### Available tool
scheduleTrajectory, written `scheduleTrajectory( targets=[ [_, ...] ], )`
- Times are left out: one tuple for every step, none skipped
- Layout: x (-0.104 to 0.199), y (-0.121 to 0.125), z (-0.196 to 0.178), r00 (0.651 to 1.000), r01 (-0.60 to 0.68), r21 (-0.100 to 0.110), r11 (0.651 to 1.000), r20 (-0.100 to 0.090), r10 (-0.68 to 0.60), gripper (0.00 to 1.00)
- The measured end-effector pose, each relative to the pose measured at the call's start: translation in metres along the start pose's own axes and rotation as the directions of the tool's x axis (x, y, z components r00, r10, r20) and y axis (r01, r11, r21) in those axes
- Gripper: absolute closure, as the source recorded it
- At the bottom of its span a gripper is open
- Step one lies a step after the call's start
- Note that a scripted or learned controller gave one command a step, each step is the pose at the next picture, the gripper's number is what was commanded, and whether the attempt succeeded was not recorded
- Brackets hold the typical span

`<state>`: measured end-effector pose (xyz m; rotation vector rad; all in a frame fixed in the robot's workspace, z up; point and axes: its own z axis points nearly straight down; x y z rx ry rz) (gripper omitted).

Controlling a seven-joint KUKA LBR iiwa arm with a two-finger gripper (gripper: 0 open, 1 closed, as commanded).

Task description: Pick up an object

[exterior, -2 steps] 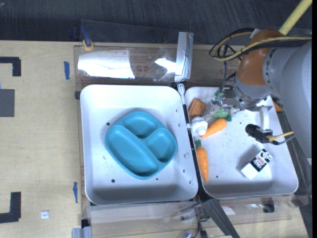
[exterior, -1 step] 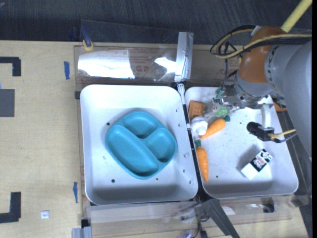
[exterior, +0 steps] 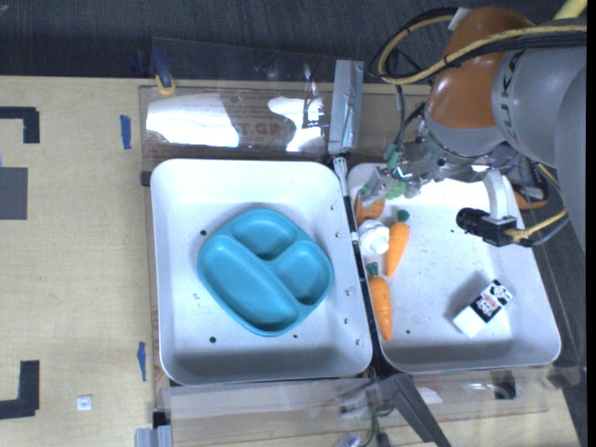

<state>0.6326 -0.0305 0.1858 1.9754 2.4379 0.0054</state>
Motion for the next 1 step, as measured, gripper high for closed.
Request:
scheduleTrajectory(
  targets=[
    [0.0377, -0.0353, -0.0068, 0.997, 0.073, 0.007, 0.997, -0.002, -0.073, 1.0]
  ],
)
